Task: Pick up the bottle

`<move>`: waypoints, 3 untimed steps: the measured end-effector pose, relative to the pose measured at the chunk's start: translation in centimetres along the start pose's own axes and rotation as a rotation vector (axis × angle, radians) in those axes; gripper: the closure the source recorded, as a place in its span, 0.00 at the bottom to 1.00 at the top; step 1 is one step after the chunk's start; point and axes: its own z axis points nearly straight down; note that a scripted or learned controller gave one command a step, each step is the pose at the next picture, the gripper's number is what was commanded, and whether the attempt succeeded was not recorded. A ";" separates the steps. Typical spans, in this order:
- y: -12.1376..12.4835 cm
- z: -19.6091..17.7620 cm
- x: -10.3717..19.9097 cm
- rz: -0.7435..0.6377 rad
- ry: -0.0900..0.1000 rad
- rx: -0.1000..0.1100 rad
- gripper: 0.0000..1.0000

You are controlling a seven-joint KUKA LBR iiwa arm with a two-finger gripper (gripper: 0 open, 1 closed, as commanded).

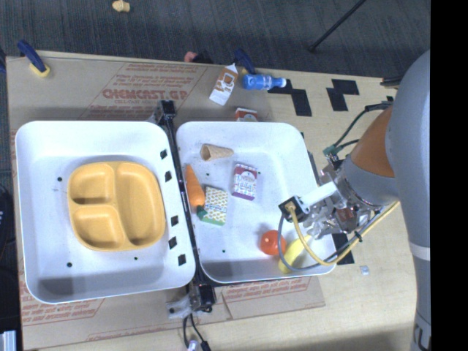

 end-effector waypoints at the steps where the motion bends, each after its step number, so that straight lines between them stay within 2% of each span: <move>1: -0.4 -1.0 0.1 -0.001 0.002 -0.002 1.00; 2: 0.8 -1.4 -0.2 0.001 0.001 -0.002 1.00; 3: -1.8 -0.8 0.4 -0.002 -0.001 0.000 1.00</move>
